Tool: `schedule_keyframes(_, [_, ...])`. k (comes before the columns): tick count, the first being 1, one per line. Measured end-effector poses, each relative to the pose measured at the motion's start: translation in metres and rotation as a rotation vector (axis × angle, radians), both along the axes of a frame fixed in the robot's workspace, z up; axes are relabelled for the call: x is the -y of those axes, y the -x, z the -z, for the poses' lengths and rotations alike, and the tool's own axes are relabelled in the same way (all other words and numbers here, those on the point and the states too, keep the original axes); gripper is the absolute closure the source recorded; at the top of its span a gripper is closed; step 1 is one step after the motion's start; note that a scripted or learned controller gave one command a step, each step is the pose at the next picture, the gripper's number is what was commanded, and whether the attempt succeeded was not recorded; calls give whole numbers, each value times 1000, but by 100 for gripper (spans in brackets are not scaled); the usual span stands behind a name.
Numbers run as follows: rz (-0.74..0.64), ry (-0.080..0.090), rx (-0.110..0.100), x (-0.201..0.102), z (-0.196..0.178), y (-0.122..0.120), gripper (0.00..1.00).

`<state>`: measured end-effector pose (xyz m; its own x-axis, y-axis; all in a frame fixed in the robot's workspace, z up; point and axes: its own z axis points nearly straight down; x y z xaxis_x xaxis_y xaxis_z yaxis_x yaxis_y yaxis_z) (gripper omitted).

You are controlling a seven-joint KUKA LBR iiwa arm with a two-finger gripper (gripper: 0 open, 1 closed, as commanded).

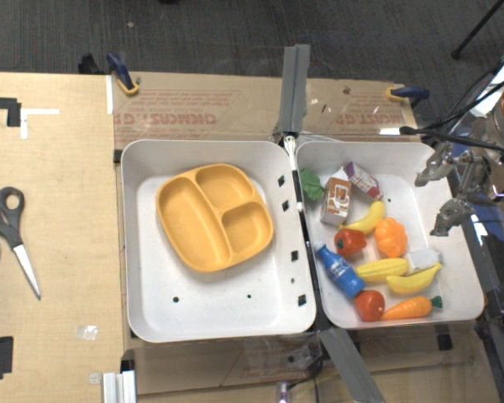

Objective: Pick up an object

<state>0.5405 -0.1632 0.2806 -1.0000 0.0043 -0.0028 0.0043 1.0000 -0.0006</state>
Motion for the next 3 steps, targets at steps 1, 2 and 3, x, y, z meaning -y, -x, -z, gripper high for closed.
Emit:
schedule_keyframes(1, [-82, 0, 0, -42, 107, -44, 0])
schedule_keyframes(2, [96, -1, 0, -55, 188, 5, 0])
schedule_keyframes(3, [-38, 1, 3, -66, 187, -49, 0])
